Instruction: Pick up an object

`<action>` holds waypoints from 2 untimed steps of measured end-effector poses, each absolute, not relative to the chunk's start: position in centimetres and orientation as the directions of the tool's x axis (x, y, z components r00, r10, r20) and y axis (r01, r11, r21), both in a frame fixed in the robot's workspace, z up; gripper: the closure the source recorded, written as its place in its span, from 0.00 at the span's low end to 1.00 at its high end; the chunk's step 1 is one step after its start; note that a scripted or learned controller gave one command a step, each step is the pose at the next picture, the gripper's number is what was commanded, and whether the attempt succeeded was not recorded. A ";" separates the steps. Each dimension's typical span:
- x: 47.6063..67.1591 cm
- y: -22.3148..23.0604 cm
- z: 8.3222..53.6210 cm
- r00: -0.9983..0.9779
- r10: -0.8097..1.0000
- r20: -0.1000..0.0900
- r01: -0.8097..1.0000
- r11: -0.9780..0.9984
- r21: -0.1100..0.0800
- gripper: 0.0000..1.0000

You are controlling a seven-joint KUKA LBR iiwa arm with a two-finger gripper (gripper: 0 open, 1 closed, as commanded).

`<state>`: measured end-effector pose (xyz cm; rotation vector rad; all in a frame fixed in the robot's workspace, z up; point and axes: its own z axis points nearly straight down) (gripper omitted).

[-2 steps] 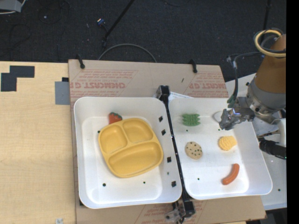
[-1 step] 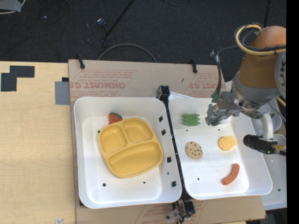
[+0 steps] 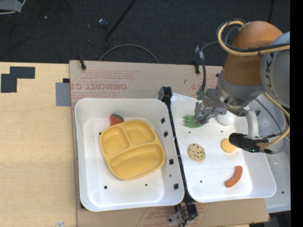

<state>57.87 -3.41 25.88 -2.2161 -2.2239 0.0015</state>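
As we look down from the camera above, we see two white bins side by side on the surface. In the left bin (image 3: 90, 183) sits a yellow plate (image 3: 132, 148) with three parts, and a small red and green toy (image 3: 116, 119) peeks out just behind it.

In the right bin (image 3: 258, 186) we see a cookie (image 3: 196, 152), a red sausage (image 3: 234, 176), a yellow piece (image 3: 228, 146) and a white thing (image 3: 225, 118) near the arm. A small green toy (image 3: 191, 122) lies near the far left corner of this bin. Our pincer (image 3: 202, 115) is low over that green toy, right at its edge. We cannot tell if it is released or clenched, because the wrist hides its tips.

We think the green toy is the thing to pick up. To do this well, we should get right over the middle of the toy, not its edge. We should go down slowly until we are around it. The bin wall is close on the left, so we must not bump it. Then we squeeze softly and lift straight up. If we lift too fast, the little toy may slip out.
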 end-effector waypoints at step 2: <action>60.8 6.4 24.5 -0.004 1.000 0.000 1.000 0.004 -0.002 1.00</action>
